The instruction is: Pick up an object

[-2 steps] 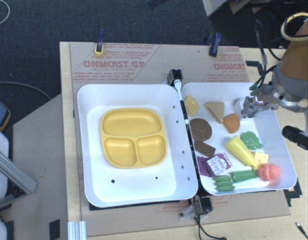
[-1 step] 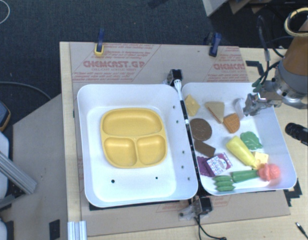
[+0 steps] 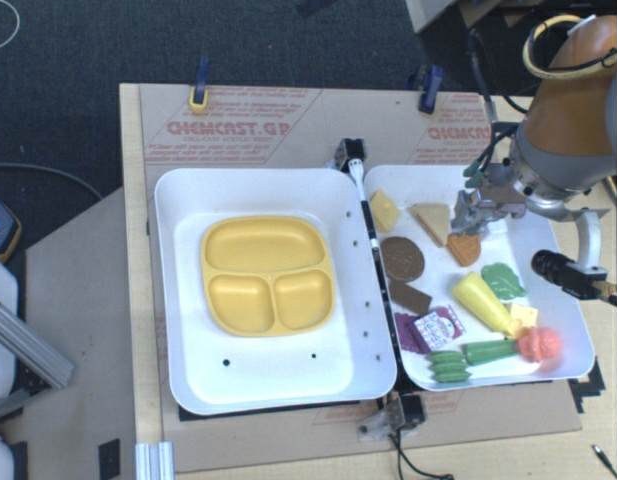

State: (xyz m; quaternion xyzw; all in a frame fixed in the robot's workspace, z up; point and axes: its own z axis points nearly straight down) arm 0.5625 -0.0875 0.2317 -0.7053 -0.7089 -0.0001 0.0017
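An orange biscuit (image 3: 464, 249) lies flat in the right bin (image 3: 578, 313), near its far side, just right of a tan wedge (image 3: 428, 222). Its upper edge sits directly under the gripper (image 3: 468, 218), touching or nearly so.

Arm (image 3: 578, 88) cut by right edge; orange piece (image 3: 465, 249) partly under gripper (image 3: 470, 220)

A robotics lab: a grey KUKA arm (image 3: 573, 108) with an orange band reaches in at three o'clock over a bench (image 3: 248, 118) faced in taped-down protective board, clamps (image 3: 199, 90) holding its twelve-o'clock edge. Two white bins (image 3: 178, 268) sit side by side amid cables and aluminium framing (image 3: 23, 343) at eight o'clock, above dark carpet.
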